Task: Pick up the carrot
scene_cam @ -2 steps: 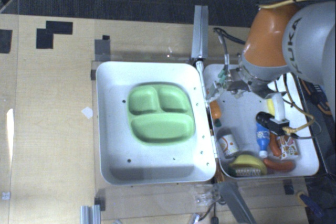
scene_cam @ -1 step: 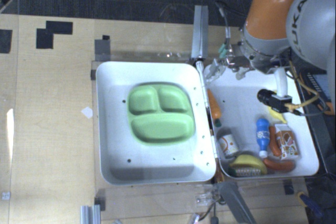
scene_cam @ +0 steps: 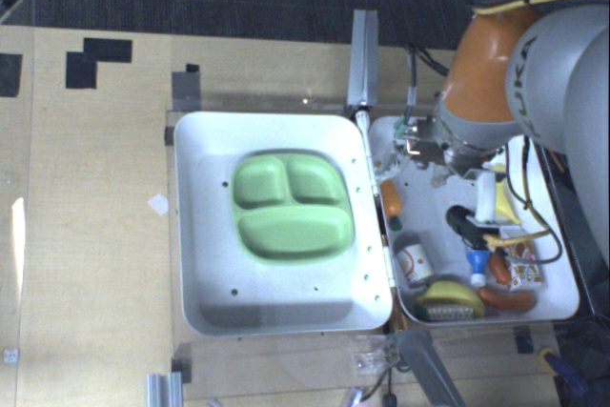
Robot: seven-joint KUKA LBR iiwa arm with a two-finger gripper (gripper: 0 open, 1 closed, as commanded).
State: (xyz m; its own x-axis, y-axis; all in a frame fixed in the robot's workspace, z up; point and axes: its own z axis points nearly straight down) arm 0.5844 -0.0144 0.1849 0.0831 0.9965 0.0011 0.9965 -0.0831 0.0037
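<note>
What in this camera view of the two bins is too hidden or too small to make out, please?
- Gripper: finger state hidden under the arm's wrist.
- Right bin: its upper right part is covered by the arm.
- Carrot: small, against the bin wall; its ends are unclear.
- Small can: label too small to read.

The left bin (scene_cam: 195, 234) is offering the widest open floor, with only the green divided plate (scene_cam: 291, 205) lying in its middle and bare white strips running along all four walls. The right bin (scene_cam: 562, 295) is crowded: the arm (scene_cam: 534, 62) is hanging over its far half, blocking approach from above there. The carrot (scene_cam: 390, 197) is lying tight against the left wall, with a small can (scene_cam: 413, 262) just nearer, while a banana (scene_cam: 450, 293) and other items are packing the near right corner. A patch of bare floor is showing between carrot and arm.
</note>
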